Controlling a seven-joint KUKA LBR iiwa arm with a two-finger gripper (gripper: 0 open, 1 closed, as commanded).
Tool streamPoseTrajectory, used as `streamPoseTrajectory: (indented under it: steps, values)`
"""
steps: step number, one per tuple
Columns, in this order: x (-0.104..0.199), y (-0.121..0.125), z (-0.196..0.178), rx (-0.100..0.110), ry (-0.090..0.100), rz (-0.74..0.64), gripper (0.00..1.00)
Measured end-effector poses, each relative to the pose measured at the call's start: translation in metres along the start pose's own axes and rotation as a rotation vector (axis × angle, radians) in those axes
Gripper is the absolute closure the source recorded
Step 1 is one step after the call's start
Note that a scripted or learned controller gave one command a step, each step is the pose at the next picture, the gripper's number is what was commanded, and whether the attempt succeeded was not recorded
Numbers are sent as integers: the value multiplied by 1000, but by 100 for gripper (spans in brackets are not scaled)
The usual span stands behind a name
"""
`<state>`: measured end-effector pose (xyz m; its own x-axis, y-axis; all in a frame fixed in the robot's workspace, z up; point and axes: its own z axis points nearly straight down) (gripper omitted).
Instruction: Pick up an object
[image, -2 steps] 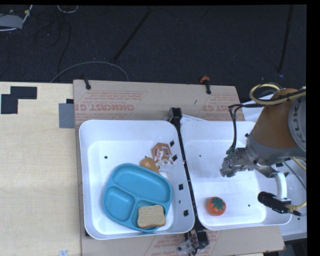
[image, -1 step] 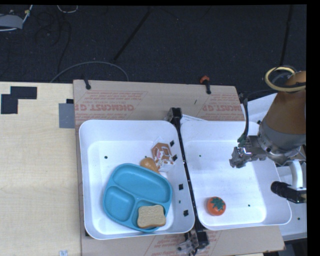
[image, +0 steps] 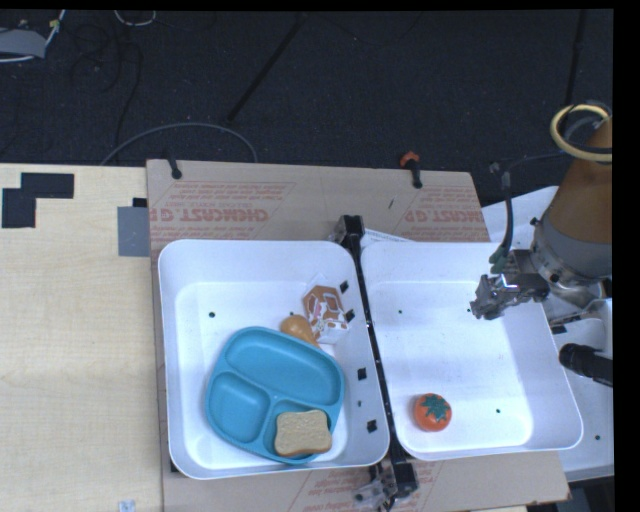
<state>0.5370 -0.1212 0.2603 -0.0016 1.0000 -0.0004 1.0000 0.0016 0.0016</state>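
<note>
Two shallow white plastic bins sit side by side on a brown cardboard sheet printed with mirrored red lettering. In the left bin (image: 190, 300), toward the lower centre of the frame, a smooth blue compartment plate (image: 270, 385) lies tilted against the bin's lower wall; a tan, rough-surfaced slice of toy bread (image: 302, 432) rests in its lower right compartment. Just above the plate, a small rounded orange-yellow piece (image: 297, 327) touches a crinkled clear wrapper with brown and white print (image: 325, 308); what either is cannot be made out. The right bin (image: 540, 400) holds a small round orange-red toy fruit with a green top (image: 433, 411) near its lower left corner. The gripper (image: 490, 300), dark metal and blurred, hangs at the bin's upper right, well apart from the fruit; whether it is spread or pressed together cannot be told. The arm is cut off at the right edge.
</note>
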Motion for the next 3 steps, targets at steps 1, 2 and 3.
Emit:
streamPoseTrajectory:
  steps: [1,2,3]
  values:
    - [55,20,-3,3,2,-4,100]
    - [110,42,2,3,2,-4,100]
    - [168,48,13,5,1,-2,100]
